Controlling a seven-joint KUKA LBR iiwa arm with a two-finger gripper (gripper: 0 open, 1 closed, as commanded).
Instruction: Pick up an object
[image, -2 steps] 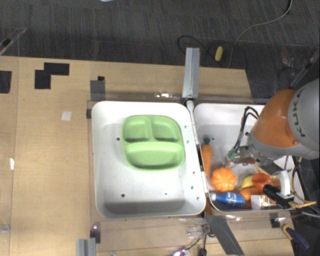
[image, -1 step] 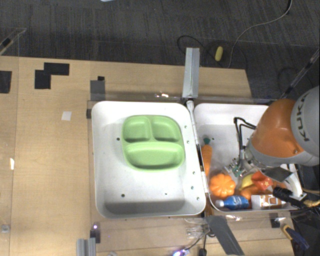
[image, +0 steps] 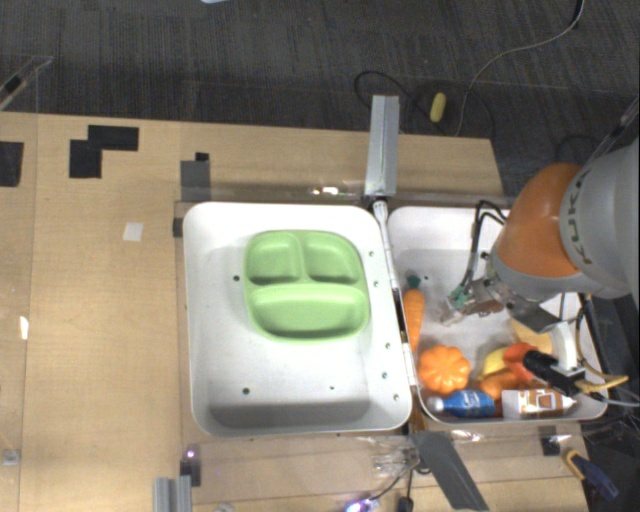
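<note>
- We see the gripper (image: 478, 302) low inside the right bin (image: 430, 235); how it is set we cannot tell.
- Toys crowd that bin's near end: a carrot (image: 412, 312), an orange pumpkin (image: 444, 368), a blue bottle (image: 467, 404), a white bottle (image: 537, 403).
- A green divided plate (image: 303, 283) lies in the left bin (image: 215, 330).

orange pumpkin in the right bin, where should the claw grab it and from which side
Probably best from straight above, claw closing across the widest part of the small round orange toy pumpkin. It sits low in the right white bin, with the thin orange carrot just above-left, a blue bottle below and other toys to its right, so sideways approaches look crowded. Its rounded body may slip, so centre the grip.
</note>
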